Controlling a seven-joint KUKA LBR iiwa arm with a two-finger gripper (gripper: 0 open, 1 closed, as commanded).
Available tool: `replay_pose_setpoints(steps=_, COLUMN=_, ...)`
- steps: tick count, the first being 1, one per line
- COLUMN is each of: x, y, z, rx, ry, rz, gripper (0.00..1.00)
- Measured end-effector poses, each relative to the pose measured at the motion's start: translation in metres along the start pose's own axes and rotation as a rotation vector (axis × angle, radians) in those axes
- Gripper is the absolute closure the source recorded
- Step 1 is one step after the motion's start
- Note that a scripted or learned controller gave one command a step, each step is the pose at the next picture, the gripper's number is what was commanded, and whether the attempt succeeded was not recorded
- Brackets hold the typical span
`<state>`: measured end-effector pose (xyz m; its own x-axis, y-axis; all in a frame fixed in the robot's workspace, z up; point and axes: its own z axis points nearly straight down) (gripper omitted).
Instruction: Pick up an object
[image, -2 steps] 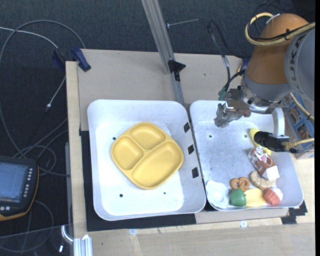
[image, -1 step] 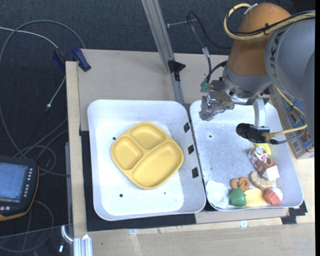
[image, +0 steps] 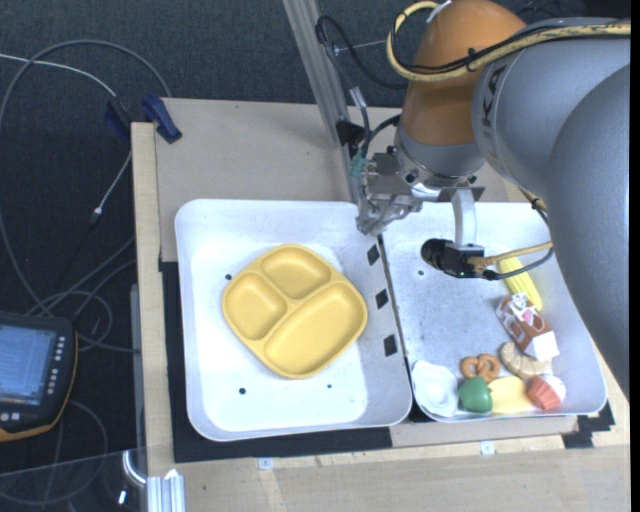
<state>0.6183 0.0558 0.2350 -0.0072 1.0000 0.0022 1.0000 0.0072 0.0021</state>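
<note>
— Well, which step is judged to be in hand?

— The approach, most likely. The gripper (image: 379, 216) is seen above the far end of the rims where the left bin (image: 200, 300) and the right bin (image: 440, 330) meet. Whether the jaws are released or clenched cannot be told (they are small and dark against the rim). Nothing is seen carried under them.

— And where is something to be picked?

— A cluster of toy food (image: 510, 382) is heaped in the near right corner of the right bin, a green piece (image: 476, 398) among them. A corn cob (image: 522, 285) lies just beyond it along the right wall. All of it is well apart from the gripper. A yellow divided plate (image: 295, 310) is lying in the middle of the left bin.

— What is called for next?

— One target would have to be chosen, and the gripper carried across and lowered over it. The corn cob looks less crowded than the heap.

— How much room is there?

— The middle of the right bin is bare, so a crossing could be made freely. Care would be needed at the corner (walls on two sides, pieces touching), and the shared rims should be cleared before any descent onto the desk side.
</note>
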Motion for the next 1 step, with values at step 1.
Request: replay_pose_setpoints(steps=1, x=0.0389, y=0.0317, z=0.0061, rx=-0.001, ry=-0.001, rz=0.002, gripper=1.00)
